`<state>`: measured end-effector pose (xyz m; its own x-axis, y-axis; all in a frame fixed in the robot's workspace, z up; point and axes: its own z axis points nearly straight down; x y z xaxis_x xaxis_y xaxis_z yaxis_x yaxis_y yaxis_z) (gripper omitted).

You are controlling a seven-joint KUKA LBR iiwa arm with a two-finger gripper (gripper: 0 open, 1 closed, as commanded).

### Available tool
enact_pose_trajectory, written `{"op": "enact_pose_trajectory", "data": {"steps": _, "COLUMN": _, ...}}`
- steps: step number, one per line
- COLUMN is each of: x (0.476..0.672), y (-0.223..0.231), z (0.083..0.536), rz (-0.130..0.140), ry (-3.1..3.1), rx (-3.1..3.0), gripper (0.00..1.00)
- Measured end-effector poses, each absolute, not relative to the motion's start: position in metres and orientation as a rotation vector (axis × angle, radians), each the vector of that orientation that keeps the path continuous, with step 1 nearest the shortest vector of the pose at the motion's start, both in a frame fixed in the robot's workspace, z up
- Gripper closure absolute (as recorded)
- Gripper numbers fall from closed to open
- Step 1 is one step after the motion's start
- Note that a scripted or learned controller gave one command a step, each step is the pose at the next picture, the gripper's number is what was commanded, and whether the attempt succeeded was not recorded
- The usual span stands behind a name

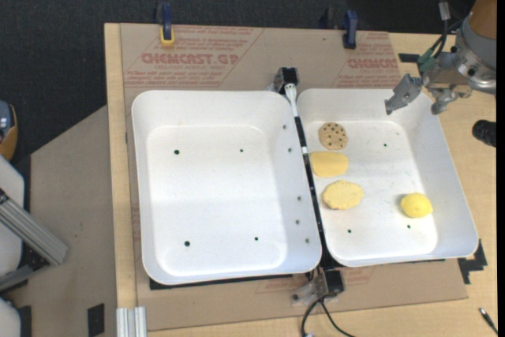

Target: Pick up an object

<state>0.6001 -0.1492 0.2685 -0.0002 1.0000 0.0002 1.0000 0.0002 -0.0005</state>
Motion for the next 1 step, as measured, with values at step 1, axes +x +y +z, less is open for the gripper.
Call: {"op": "enact_pose_trajectory", "data": {"steps": 1, "x": 0.5991, "y": -0.0792, "z": 0.1790, "rz": 0.006, "ry": -2.221, "rx": -2.206, "gripper": 0.00}}
